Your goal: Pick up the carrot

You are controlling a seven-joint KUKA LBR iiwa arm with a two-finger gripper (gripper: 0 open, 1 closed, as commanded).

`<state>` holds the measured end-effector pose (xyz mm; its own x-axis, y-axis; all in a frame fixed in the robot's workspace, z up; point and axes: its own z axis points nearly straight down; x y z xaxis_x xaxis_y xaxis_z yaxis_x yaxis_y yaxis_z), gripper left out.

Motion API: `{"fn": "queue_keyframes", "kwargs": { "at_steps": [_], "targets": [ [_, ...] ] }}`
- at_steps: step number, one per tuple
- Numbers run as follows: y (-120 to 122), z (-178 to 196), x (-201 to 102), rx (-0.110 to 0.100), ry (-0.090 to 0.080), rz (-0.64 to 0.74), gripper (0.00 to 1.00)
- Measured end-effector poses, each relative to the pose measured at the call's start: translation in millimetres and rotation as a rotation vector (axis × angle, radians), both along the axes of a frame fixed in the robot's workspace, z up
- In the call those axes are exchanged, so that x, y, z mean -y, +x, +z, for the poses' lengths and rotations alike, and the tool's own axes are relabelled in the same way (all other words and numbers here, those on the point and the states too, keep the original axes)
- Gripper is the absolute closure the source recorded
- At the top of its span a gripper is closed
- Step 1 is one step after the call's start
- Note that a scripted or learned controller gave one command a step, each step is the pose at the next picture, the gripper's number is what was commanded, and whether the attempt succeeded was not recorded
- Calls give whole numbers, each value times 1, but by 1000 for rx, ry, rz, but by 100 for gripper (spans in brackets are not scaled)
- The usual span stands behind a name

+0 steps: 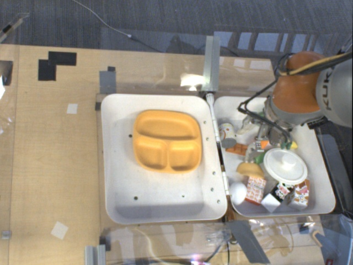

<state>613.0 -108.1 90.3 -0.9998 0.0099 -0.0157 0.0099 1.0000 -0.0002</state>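
Observation:
The carrot (239, 148) is a small orange piece lying in the right bin (325, 200), close to its left wall. My gripper (263, 138) hangs below the arm's orange band, down in the upper middle of that bin. It sits just right of the carrot, among cables and small items. The wrist hides the gripper's lower part.
A white lidded pot (284, 166) stands right below the gripper. A white egg (238, 192), a tan bread-like piece (251, 169) and small printed cartons (255, 190) crowd the bin's front. A yellow divided plate (167, 140) lies in the left bin (118, 197).

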Motion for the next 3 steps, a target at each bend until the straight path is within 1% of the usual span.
{"fn": "queue_keyframes", "kwargs": {
  "at_steps": [1, 2, 3],
  "targets": [
    [5, 16, -1, 20, -3, 4, 100],
    [28, 146, -57, 10, 2, 0, 100],
    [25, 139, -54, -4, 1, -4, 0]
  ]
}}
